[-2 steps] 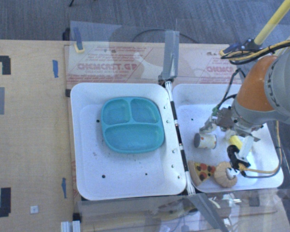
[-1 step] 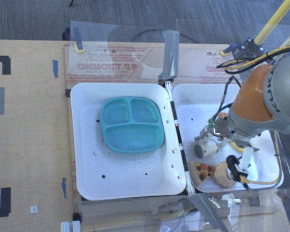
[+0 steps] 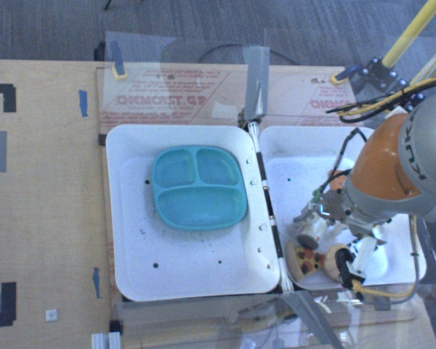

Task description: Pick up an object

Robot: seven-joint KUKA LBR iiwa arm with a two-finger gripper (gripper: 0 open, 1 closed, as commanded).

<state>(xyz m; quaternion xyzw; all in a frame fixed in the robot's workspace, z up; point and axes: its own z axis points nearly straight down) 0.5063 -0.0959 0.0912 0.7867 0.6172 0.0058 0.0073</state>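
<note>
Fingers' state can't be told: gripper (image 3: 327,227) hangs low over cluttered objects (image 3: 310,257) at right bin's (image 3: 291,167) front edge, counter's right side. Nothing visibly lifted; pick not yet done.

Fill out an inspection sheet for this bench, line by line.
Surface: wooden bench bearing the left bin and the right bin, side by side.
Job's things: teal divided plate in the left bin; small mixed items in the right bin's near corner, too blurred to name.
Clutter: blue tape pieces on the bench.
End effector: low over the right bin, state unclear.
Cables: yellow and black cables by the arm.
Surroundings: grey carpet.
</note>
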